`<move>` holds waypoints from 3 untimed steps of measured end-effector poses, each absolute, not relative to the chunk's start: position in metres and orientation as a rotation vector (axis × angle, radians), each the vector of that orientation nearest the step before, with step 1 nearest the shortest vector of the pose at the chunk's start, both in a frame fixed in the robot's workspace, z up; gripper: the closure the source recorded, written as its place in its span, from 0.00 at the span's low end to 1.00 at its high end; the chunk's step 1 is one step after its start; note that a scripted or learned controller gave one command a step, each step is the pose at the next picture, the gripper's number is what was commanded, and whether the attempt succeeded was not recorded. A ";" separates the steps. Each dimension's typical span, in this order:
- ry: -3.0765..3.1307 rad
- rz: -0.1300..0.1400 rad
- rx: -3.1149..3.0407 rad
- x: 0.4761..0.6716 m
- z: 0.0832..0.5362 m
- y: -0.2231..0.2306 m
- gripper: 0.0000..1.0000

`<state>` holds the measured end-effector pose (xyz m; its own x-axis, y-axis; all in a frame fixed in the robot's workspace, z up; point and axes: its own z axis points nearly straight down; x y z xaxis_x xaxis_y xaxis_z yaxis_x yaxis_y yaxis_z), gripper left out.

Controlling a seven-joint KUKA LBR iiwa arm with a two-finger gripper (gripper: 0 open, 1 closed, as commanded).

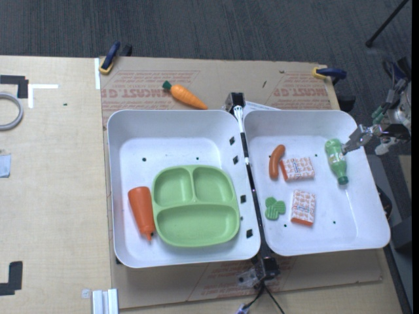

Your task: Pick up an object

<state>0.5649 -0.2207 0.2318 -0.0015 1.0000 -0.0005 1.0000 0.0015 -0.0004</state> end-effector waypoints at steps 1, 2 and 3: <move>2.556 0.001 1.807 0.579 0.120 -0.219 0.00; 2.548 0.004 1.805 0.581 0.132 -0.220 1.00; 2.557 0.000 1.822 0.593 0.205 -0.171 1.00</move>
